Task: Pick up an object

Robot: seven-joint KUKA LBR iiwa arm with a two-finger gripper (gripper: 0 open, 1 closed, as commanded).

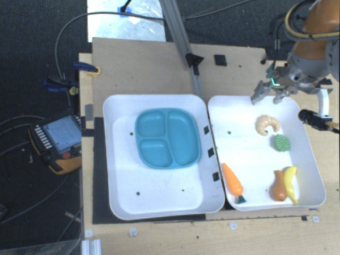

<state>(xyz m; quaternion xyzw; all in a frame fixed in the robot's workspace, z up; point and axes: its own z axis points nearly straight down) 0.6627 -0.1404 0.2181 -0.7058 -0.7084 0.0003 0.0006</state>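
In the right bin (239,147) lie a tan croissant (267,124), a green bumpy ball (282,143), an orange carrot (232,180), a yellow banana (290,183) and a brown pear-like piece (278,187) beside it. My gripper (269,93) hangs over the bin's far rim, up and slightly left of the croissant. Its two fingers stand apart, open, with nothing between them.
The left bin (122,195) holds a blue divided plate (168,137). A metal pole (178,31) slants across the board behind the bins. A handheld pendant (57,142) and cables lie off the bench to the left.
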